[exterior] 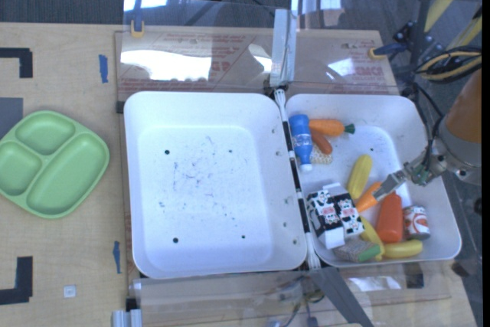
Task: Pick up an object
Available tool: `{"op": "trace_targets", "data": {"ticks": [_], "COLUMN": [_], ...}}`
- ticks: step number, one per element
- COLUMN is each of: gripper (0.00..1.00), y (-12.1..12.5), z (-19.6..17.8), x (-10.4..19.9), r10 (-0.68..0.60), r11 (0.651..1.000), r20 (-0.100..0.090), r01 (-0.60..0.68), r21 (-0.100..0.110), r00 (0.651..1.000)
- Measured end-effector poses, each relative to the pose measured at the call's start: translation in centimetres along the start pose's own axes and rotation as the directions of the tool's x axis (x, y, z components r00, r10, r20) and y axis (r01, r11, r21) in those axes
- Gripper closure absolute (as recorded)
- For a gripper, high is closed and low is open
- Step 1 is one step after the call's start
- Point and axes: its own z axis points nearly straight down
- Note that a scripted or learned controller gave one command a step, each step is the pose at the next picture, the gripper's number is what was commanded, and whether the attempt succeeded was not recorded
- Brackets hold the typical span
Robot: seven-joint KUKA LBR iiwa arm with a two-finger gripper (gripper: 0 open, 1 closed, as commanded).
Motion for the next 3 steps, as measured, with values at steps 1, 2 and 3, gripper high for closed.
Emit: {"op": "trace_targets", "data": {"ticks": [1, 2, 3], "gripper": [0.0, 0.0, 1.0], "y": [5.2, 12.2, 12.3], "z": [5.2, 5.3, 4.1], "x": [-0.6, 0.1, 0.0], "r10": [-0.035, 0.136, 0.133], "r11": [0.999, 0.991, 0.991], "r20": [0.006, 0.004, 0.008], "r01": [0.035, -0.136, -0.133], "r21": [-0.005, -0.004, -0.006], "r00": [0.999, 0.991, 0.991]}}
